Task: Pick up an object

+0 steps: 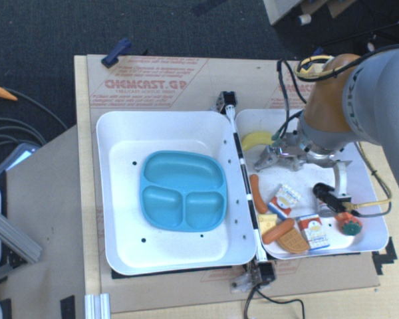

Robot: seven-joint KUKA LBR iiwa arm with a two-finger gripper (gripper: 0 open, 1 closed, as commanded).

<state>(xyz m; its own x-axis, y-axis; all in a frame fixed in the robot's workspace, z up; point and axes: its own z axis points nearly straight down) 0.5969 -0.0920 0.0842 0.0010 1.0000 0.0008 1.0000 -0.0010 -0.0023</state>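
In the left white bin (113,178) I see a light-blue three-compartment plastic plate (183,190) lying flat. In the right white bin (369,241) an orange-red sausage-shaped toy (255,193) lies by the left wall, a yellow banana-like piece (256,140) farther back, and small printed cartons (314,231) nearer. My grey arm's gripper (284,153) sits low beside the yellow piece; I cannot tell its state.

Small toy foods are scattered in the right bin (379,234): a yellow banana (256,140) near the far left corner, a red sausage (257,193) along the left wall, a carrot (278,231), a biscuit (294,242) and a red carton (314,232) near the front edge.
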